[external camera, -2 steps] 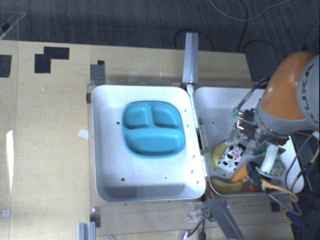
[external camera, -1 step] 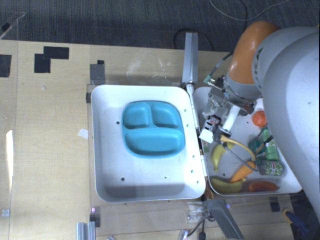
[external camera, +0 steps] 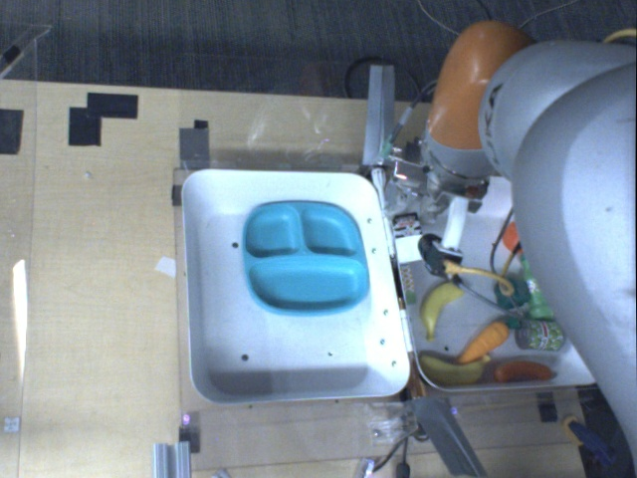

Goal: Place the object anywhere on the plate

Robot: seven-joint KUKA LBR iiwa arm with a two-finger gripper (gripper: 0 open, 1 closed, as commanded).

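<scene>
Camera view: the blue plate (external camera: 304,267) is sitting in the middle of the left bin (external camera: 214,297), its three compartments facing up. The arm (external camera: 557,147) is reaching in from the right. The gripper (external camera: 406,207) is hanging over the far left corner of the right bin (external camera: 483,235), just beside the wall between the bins. That spot is cluttered, so I can't tell if the gripper is open or closed. Loose objects are lying in the right bin, well apart from the plate: a banana (external camera: 438,307), a second banana (external camera: 453,369) against the near rim, a carrot (external camera: 483,340) between them, and possibly a red pepper (external camera: 523,370).
</scene>
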